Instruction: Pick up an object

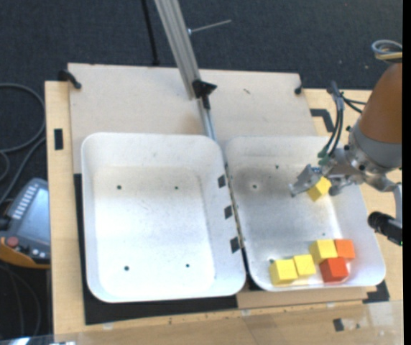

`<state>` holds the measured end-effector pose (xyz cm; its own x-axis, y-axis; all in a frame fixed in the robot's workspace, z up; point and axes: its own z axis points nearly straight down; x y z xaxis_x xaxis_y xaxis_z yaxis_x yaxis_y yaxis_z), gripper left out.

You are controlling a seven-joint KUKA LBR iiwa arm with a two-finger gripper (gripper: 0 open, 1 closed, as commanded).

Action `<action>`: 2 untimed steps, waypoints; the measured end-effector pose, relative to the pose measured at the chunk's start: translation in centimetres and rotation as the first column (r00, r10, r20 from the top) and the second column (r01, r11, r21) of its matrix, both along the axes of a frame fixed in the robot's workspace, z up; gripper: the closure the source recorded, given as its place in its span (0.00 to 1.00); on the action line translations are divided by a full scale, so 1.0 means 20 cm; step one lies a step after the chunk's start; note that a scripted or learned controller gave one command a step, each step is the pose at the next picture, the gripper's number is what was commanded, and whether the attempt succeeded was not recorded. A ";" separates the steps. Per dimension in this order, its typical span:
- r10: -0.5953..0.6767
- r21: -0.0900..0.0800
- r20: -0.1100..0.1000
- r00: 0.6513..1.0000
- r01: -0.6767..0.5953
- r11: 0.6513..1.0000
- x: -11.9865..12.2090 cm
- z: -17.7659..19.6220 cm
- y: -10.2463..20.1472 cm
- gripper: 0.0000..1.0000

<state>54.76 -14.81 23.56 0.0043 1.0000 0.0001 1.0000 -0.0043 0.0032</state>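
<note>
Overhead, claw (pixel 319 185) (slanting leftward) around yellow block (pixel 320 188)

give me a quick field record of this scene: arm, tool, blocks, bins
arm: grey with an orange band, reaching over the right white shallow bin
tool: raised above the bin floor, a small yellow cube between its fingers
loose blocks: three yellow cubes and two orange cubes, clustered in the right bin's near right corner
left white shallow bin: beside the right one
</note>
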 end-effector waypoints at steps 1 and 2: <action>0.009 -0.003 0.009 1.000 -0.009 1.000 0.18 0.56 0.07 0.00; 0.003 -0.003 0.001 1.000 -0.003 1.000 0.10 0.59 -0.08 0.00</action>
<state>56.75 -16.51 35.42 0.0013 1.0000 -0.0030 1.0000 -0.0012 0.0038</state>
